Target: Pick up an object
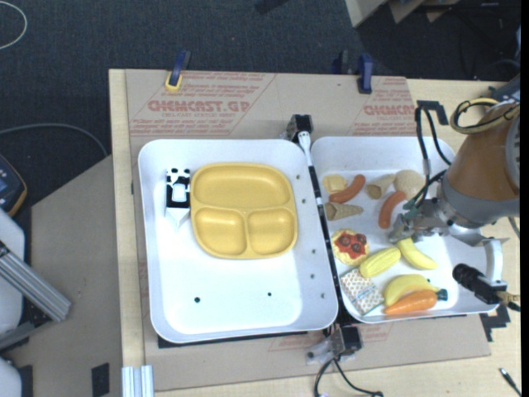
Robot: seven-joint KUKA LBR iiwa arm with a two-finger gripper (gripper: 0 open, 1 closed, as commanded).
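Nearest edge, right bin (430, 145): carrot (411, 303) and banana (406, 286) side by side, cracker (360, 289) left of them. Next row back: corn (379, 261), second banana (415, 253), pizza slice (350, 244). Gripper (411, 223) low over bin middle, tip just above second banana (likely target); banana's long axis runs from the tip down-right, toward the near edge. Finger spread: cannot tell, nothing visibly held. Farther: two sausages (347, 189), (390, 209). Left bin (157, 246) holds yellow tray (244, 208).

Even, bright overhead light; white bins (165, 246) near overexposed; soft shadows; mild blur throughout, dim floor.
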